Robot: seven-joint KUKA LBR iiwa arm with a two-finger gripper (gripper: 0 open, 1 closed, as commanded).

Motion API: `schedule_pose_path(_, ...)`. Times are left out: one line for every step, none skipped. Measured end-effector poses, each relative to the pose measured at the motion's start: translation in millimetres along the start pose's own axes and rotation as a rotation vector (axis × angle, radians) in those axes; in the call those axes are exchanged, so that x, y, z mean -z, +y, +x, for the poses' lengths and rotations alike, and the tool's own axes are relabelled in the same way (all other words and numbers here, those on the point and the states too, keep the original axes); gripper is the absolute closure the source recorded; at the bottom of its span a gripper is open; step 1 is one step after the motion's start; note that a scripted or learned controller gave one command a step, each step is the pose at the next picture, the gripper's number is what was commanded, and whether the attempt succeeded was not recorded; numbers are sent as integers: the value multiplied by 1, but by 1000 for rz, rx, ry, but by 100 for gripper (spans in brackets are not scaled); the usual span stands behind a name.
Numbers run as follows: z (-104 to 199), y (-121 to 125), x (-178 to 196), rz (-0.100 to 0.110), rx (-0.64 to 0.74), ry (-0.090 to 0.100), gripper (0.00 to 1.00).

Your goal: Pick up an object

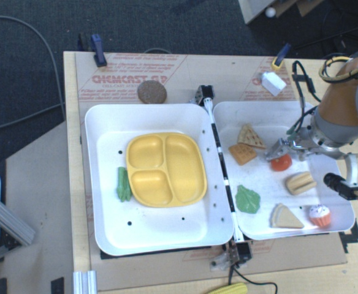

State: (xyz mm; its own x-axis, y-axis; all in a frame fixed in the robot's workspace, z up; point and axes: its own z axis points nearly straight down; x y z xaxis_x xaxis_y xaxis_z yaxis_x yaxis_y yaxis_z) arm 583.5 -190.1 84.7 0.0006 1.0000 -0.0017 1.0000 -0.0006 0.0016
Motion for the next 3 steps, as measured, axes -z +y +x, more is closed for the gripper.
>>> schedule_pose_path(33,-17,0,4,2,3,0)
schedule_pose_path(33,-16,10,2,1,3,100)
schedule_pose_path(109,-11,101,0,2,2,100)
